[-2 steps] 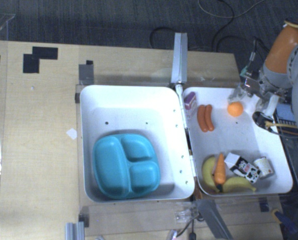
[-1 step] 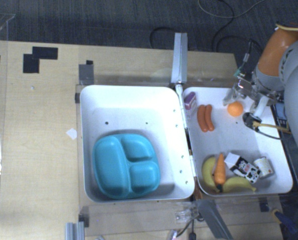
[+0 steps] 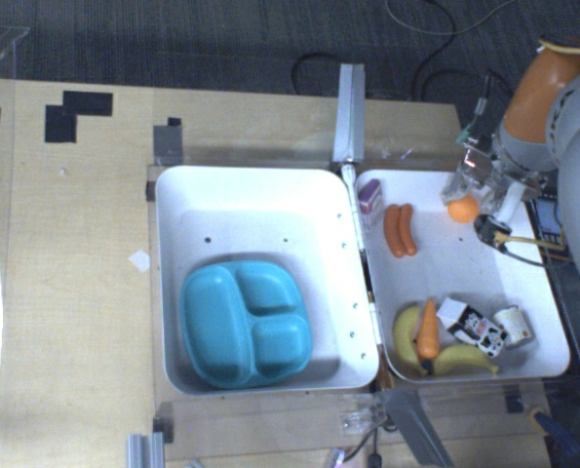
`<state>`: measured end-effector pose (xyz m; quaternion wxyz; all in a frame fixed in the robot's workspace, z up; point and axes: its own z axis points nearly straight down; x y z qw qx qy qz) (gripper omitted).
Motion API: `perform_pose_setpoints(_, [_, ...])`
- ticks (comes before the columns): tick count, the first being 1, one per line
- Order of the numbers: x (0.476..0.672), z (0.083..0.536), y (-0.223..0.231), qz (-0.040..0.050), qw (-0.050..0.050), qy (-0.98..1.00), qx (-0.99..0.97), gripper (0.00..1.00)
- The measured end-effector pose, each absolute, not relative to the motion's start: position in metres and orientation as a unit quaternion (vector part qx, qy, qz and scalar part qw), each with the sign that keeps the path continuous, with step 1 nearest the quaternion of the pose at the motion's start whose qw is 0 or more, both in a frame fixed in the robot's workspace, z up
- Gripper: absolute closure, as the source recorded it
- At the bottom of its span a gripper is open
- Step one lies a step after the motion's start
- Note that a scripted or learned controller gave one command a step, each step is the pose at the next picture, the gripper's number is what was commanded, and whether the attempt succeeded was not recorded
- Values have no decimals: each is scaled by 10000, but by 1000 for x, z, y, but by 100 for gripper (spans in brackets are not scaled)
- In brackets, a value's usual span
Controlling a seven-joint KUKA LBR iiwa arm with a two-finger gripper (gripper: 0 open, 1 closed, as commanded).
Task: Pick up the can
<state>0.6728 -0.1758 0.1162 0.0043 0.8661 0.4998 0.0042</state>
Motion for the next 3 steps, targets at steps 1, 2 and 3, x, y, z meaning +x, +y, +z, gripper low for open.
perform_pose_setpoints(1, [673,116,-176,40,43,4999,8660,0])
perform_pose_setpoints(2, [651,99,-186,15,15,6072,7946,0])
perform_pose_setpoints(3, [652,110,-185,22,20,6077,7942,100])
